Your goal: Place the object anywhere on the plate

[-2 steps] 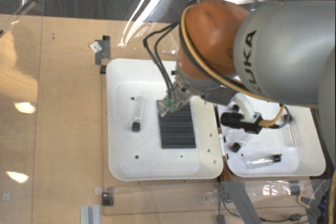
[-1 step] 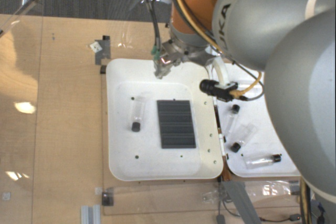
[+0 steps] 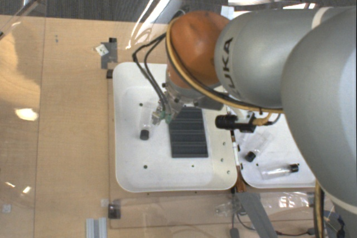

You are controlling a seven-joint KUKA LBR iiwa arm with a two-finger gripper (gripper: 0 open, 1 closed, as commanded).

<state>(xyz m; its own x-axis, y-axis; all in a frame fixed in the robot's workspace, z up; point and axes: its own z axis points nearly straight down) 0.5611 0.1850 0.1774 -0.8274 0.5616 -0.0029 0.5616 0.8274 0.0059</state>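
Observation:
A dark ribbed plate (image 3: 188,134) lies flat in the left white bin (image 3: 131,173). To its left, on the bin floor, a small clear vial with a dark cap (image 3: 145,130) lies apart from the plate. My gripper (image 3: 163,116) hangs over the plate's upper left corner, just up and right of the vial. The orange band and grey wrist above it hide much of the bin's far side.
The right bin (image 3: 304,180) holds a small dark piece (image 3: 249,156) and a clear tube with a dark tip (image 3: 279,171). A black clamp (image 3: 110,56) sits on the bench by the left bin's far corner. Bare wooden bench spreads to the left.

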